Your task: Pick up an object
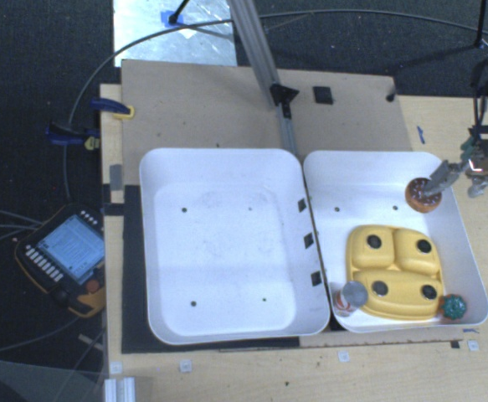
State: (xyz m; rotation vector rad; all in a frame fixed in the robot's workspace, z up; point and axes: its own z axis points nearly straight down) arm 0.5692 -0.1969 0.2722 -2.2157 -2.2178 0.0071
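Observation:
My gripper [455, 179] reaches in from the right edge, over the far right corner of the right bin [352, 174]. Its tip lies right at a brown round object [423, 194] near that bin's right wall; whether they touch is not clear. A large yellow moulded piece [394, 273] with several black dots lies in the near half of the right bin. A small silver-topped can [350, 295] stands at its near left corner. A green ball [454, 307] rests at its near right corner.
The left bin [218, 241] lies beside the right one, their rims joined by black clips [308, 240]. A grey pole [256, 40] slants over the bench at the back. A teach pendant [64, 254] lies off the bench to the left.

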